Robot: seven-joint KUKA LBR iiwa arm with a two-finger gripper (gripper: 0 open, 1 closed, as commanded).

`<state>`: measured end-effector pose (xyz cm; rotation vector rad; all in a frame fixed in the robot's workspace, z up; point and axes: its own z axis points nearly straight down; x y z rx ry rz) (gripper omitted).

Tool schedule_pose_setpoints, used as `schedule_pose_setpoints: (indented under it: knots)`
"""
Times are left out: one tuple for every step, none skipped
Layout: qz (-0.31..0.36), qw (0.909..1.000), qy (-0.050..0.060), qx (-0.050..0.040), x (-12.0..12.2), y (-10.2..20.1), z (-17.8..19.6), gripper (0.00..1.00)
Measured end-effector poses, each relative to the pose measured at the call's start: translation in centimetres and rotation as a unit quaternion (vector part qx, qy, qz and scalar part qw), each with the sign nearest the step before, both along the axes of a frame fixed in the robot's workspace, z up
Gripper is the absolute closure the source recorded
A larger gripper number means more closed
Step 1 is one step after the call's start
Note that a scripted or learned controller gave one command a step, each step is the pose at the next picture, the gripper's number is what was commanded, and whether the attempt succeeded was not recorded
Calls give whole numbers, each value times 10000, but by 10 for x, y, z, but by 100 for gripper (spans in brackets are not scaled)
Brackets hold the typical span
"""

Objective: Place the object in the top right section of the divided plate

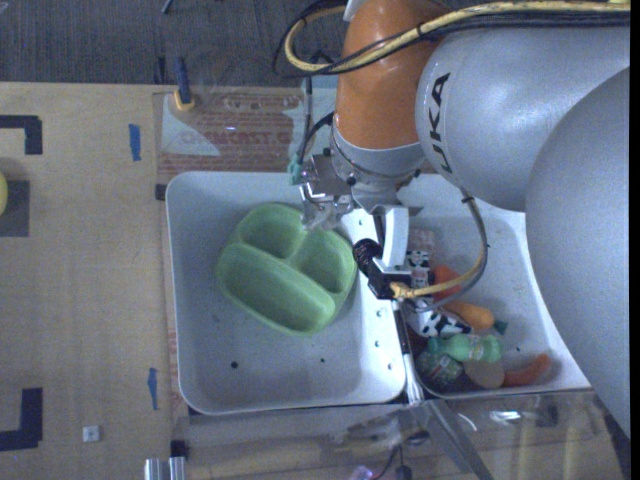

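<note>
Bright, even overhead light; soft focus, low resolution.

Strong glare on the grey arm (pixel 560 128) at right, washed almost to white along its curved shell, with a duller sheen on the orange band (pixel 385 43). Soft, faint shadows under the green divided plate (pixel 287 266) and along the inner walls of the left white bin (pixel 200 308). Dim and murky across the dark floor at top. Slightly blurred throughout; small items in the right bin (pixel 520 258) smeared together and hard to tell apart. Wooden bench (pixel 80 298) evenly lit, pale. Reflective streaks along the bottom edge.
</note>
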<state>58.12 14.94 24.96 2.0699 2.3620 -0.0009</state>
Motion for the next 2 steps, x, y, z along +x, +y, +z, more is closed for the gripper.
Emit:
schedule_pose_setpoints:
  knots:
    - [-996, 9950, 1, -2, 12, 15, 2, 100]
    - [-936, 9956, 29, -6, 3, -12, -8, 100]
